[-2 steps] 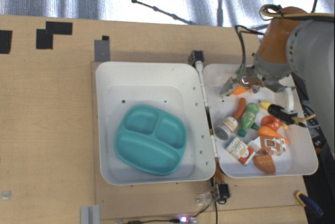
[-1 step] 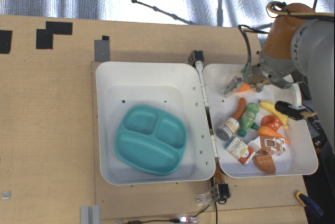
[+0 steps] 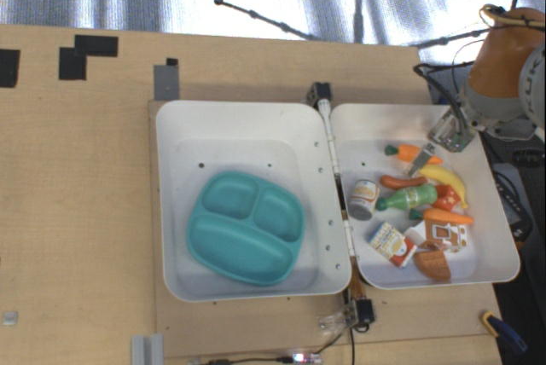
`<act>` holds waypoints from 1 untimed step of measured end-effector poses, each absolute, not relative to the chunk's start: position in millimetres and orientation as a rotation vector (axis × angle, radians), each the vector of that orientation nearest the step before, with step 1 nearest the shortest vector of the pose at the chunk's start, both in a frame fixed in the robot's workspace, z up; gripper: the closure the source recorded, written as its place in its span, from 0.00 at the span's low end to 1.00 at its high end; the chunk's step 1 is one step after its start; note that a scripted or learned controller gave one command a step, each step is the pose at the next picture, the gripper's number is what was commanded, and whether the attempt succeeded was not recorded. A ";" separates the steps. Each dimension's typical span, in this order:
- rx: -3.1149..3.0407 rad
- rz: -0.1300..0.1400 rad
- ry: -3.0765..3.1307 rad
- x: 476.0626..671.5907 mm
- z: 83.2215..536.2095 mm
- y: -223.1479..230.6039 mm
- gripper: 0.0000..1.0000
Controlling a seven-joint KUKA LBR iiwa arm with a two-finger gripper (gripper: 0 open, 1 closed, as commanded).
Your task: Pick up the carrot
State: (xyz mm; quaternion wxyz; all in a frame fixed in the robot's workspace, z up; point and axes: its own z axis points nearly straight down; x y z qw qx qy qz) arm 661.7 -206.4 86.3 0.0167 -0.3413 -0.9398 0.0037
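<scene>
The carrot (image 3: pixel 411 153) is orange with a green stub at its left end. It lies in the upper part of the right bin (image 3: pixel 503 257). My gripper (image 3: pixel 419 165) comes down from the right at a slant, its tip right at the carrot's right end and partly over it. The grey wrist with its orange band sits above the bin's far right corner. Nothing is seen lifted off the bin floor.
Packed just below the carrot are a yellow banana (image 3: pixel 447 178), a sausage (image 3: pixel 399 182), a green bottle (image 3: pixel 408 199), a can (image 3: pixel 364 195), a red item (image 3: pixel 449 200), two small cartons (image 3: pixel 392 242) and a brown pastry (image 3: pixel 433 264). The left bin holds a teal divided plate (image 3: pixel 246 227).
</scene>
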 end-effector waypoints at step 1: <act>-1.164 -0.005 -2.922 641.0 85.9 -148.6 0.00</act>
